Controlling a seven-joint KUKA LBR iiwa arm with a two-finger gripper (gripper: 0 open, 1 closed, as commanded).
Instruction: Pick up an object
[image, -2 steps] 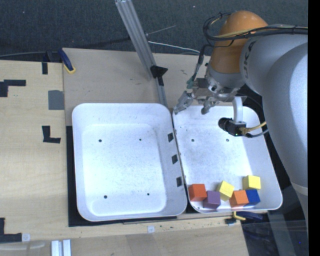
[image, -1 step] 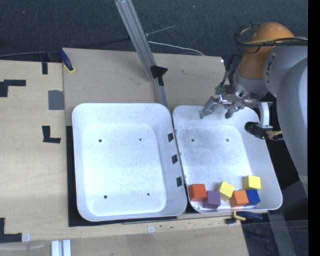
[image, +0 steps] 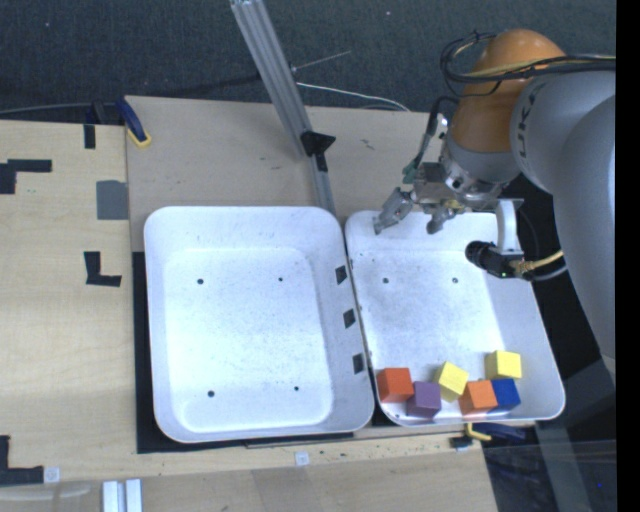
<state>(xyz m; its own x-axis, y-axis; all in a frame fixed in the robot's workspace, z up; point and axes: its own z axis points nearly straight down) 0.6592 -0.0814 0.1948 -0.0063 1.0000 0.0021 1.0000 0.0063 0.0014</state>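
You see two white bins side by side on the table (image: 230, 160). The left bin (image: 160, 300) has only a bare speckled floor. The right bin (image: 420, 300) holds six small blocks, all clustered along its near edge: an orange block (image: 394, 384) at the left, a purple block (image: 426, 398) just beside it, a yellow block (image: 452, 379) next, a second orange block (image: 478, 396), a blue block (image: 505, 393) touching that one, and a second yellow block (image: 503, 364) just behind the blue.

The tool (image: 412, 218) hangs over the far edge of the right bin, well apart from the blocks. Its two fingers are spread, with nothing between them. The orange band of the arm (image: 500, 80) sits above it.
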